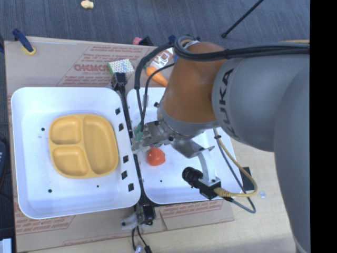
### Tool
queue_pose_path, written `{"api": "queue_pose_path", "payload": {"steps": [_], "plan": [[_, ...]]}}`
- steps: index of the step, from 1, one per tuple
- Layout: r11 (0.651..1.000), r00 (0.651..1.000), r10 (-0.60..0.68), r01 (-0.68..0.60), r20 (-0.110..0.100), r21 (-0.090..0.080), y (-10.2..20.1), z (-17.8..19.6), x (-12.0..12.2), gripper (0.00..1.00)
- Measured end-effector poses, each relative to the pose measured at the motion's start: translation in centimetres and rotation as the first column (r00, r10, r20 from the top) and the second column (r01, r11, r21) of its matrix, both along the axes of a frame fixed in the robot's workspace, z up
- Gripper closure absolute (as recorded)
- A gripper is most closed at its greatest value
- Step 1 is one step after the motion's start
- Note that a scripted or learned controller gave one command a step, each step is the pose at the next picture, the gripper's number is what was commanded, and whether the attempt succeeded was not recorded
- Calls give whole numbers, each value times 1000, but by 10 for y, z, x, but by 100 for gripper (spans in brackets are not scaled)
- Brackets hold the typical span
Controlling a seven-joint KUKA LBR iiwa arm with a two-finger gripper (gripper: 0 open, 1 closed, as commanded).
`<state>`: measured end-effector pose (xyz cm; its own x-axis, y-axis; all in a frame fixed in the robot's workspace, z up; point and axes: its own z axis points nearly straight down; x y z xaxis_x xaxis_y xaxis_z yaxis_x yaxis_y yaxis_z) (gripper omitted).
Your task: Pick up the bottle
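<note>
An orange bottle [158,71] with a white label pokes out at the far edge of the right bin [174,194]; the arm's orange band hides most of it. My gripper [146,137] hangs low over the right bin's left side, close to the divider between the bins, and the wrist covers most of it. A small red-orange object [155,156] lies on the bin floor just in front of the gripper. Something small and green [138,134] shows at the gripper's left edge.
The left bin [31,194] holds a yellow divided plate [83,144]. A green-and-white patterned block [120,66] sits on the cardboard behind the bins. Black and yellow cables [231,191] trail over the right bin's near right corner.
</note>
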<state>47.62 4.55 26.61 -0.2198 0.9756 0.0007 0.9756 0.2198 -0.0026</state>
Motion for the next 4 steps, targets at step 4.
{"api": "queue_pose_path", "payload": {"steps": [4], "plan": [[998,998,-70,70,-3,0,-65,-75,-1,100]]}}
